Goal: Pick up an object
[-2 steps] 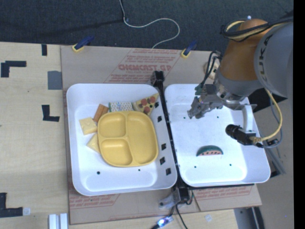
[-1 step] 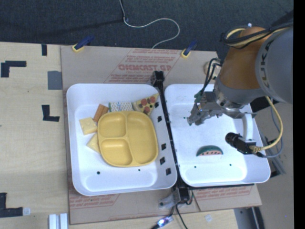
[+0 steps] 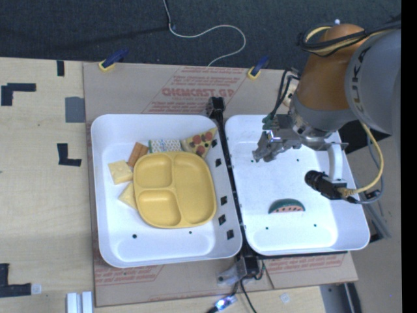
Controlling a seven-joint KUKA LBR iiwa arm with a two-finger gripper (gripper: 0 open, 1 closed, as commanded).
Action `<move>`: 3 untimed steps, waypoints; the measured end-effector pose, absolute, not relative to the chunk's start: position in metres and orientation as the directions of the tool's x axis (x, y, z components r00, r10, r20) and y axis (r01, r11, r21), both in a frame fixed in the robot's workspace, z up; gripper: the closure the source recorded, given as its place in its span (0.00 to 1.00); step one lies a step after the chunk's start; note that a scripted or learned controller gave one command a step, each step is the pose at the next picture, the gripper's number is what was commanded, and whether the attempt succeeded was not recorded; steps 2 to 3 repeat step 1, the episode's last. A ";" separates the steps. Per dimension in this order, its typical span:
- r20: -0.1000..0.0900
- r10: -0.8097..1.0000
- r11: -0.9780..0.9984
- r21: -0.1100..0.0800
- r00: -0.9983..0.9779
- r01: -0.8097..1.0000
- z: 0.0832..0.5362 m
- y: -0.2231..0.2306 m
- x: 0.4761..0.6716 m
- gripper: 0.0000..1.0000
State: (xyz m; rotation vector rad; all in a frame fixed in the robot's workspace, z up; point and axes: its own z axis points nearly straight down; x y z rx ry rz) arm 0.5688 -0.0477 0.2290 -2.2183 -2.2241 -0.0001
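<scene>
A small watermelon slice (image 3: 287,207) lies on the floor of the right bin (image 3: 257,184), towards its front. My gripper (image 3: 268,150) hangs over the back half of that bin, up and to the left of the slice and apart from it. In the left bin (image 3: 104,175) a yellow divided plate (image 3: 174,189) lies on top of several flat food pieces: crackers (image 3: 121,171) at its left, a pizza slice (image 3: 201,142) at its back right.
A black divider (image 3: 226,175) runs between the two bins. A black camera module (image 3: 320,182) on the arm's wrist sticks out over the right bin, right of the gripper. A white cable (image 3: 208,31) loops on the dark floor behind the bench.
</scene>
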 end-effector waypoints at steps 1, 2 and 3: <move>-0.001 1.000 0.001 -0.004 -0.001 1.000 0.213 -0.052 0.560 1.00; -0.001 1.000 0.001 -0.004 -0.001 1.000 0.213 -0.052 0.560 1.00; -0.001 1.000 0.001 -0.004 -0.001 1.000 0.213 -0.052 0.560 1.00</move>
